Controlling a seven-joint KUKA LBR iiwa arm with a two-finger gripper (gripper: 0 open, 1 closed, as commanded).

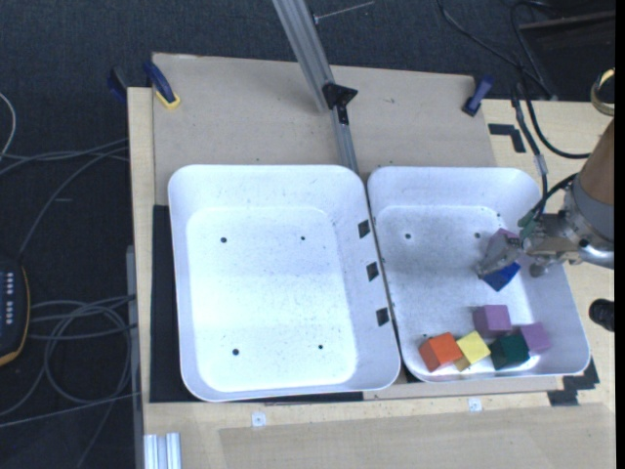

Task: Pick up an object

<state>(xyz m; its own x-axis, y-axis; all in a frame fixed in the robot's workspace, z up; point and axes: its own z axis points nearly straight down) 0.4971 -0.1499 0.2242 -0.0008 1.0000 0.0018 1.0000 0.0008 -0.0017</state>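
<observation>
Two white bins (264, 291) on bench, five blocks in right bin's corner, jaws (498, 260) closed on blue block (502, 277)

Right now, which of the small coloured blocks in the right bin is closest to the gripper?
The small blue block, right at the gripper; the other blocks cluster along the right white bin's near edge.

Tan bench (293, 106), two white bins (264, 189) side by side, perhaps blue clamps (161, 84) at corners
</observation>
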